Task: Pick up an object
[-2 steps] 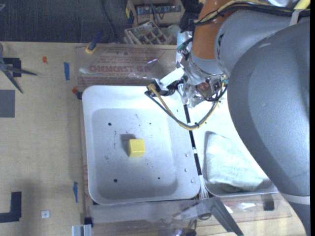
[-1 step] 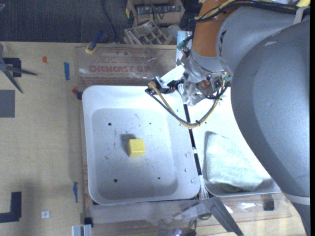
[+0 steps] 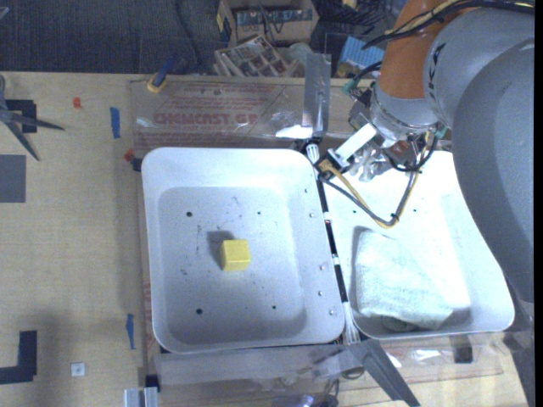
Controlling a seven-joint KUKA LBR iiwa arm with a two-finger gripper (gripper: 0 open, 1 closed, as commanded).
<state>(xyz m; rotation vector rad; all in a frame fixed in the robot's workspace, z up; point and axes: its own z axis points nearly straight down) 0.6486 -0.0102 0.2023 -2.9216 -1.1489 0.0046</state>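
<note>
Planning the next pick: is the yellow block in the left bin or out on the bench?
In. The yellow block lies on the floor of the left bin, near its middle, apart from every wall.

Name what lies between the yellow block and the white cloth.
In the camera view, the yellow block and white cloth are separated by bare bin floor, then the two bins' adjoining rims.

We are looking into a robotics lab or test workshop. A grey industrial arm (image 3: 488, 100) with an orange band reaches over a light wooden surface (image 3: 68, 227) that carries two shallow white bins (image 3: 161, 176) side by side. Bits of blue tape (image 3: 114, 122) mark the wood, loose cables (image 3: 386, 214) trail from the wrist, and cardboard boxes (image 3: 263, 11) with electronics clutter the dark carpeted floor (image 3: 85, 15) behind.
</note>
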